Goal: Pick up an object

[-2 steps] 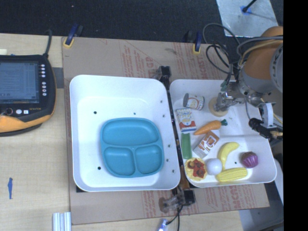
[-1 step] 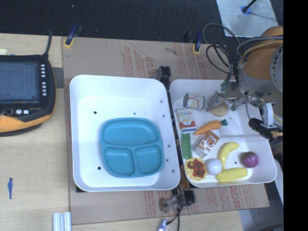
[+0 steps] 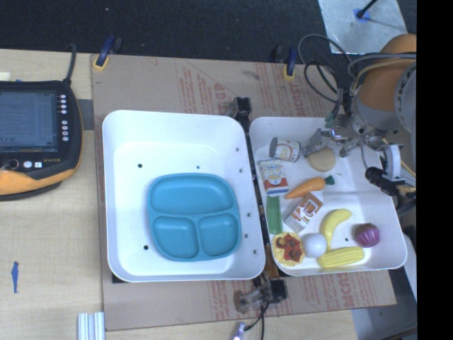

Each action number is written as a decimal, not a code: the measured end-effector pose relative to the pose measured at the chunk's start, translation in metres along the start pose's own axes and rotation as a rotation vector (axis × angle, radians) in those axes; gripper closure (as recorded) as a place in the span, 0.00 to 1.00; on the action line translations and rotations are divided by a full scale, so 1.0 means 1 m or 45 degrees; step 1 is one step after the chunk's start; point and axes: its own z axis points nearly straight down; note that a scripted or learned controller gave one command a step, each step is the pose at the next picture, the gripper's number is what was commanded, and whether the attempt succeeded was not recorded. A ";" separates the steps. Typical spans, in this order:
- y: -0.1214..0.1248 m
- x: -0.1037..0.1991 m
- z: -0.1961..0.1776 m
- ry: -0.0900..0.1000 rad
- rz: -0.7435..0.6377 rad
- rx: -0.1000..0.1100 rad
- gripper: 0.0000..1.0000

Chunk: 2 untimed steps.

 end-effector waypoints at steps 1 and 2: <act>0.001 0.000 -0.011 -0.001 -0.004 0.000 1.00; 0.001 0.000 -0.011 -0.001 -0.005 0.000 0.00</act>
